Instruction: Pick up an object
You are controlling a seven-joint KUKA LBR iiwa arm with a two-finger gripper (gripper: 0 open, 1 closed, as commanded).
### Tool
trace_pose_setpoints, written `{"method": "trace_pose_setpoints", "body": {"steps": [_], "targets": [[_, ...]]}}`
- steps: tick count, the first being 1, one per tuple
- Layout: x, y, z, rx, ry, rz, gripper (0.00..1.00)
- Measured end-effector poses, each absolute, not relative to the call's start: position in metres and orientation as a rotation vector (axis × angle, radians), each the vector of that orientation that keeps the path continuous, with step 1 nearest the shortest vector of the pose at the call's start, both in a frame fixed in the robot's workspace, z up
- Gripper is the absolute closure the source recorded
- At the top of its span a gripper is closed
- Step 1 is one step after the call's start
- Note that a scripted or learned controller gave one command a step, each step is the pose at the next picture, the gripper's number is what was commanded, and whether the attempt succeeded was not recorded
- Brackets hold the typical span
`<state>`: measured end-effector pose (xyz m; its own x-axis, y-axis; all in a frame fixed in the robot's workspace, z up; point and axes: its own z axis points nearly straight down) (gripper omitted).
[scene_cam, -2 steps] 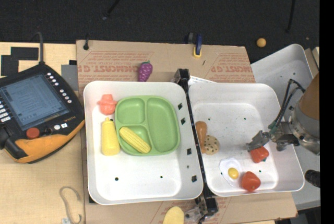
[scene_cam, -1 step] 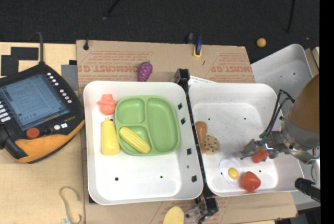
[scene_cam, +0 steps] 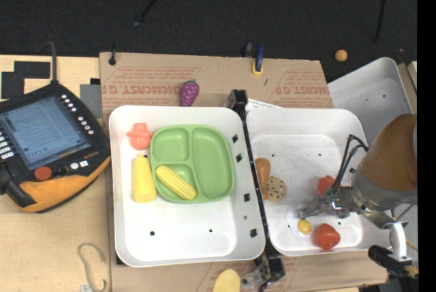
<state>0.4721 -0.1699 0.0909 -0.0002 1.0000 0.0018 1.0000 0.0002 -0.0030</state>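
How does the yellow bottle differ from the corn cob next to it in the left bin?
The yellow bottle lies on the white floor of the left bin, just outside the green tray; the corn cob rests inside the tray's lower left compartment. The bottle looks smooth and points straight up the picture, while the cob is ridged with kernels and lies slanted. The bottle also looks larger. Both are yellow toy foods lying flat.

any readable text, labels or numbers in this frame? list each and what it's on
Red printing on the flat brown cardboard sheet under the bins, two patches, upside down to this camera: roughly "CHEMCAST GP"; letters soft, so not certain.
Lines of text on the screen of the grey and orange handheld control pendant: too small and blurred to read.
Nothing else legible.
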Motion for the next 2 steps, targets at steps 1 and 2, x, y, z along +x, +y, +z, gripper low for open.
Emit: {"method": "trace_pose_setpoints", "body": {"steps": [1, 2], "targets": [[0.473, -0.170, 0.090, -2.224, -2.216, -0.002, 0.00], [0.473, -0.171, 0.101, -2.230, -2.212, -0.005, 1.00]]}}
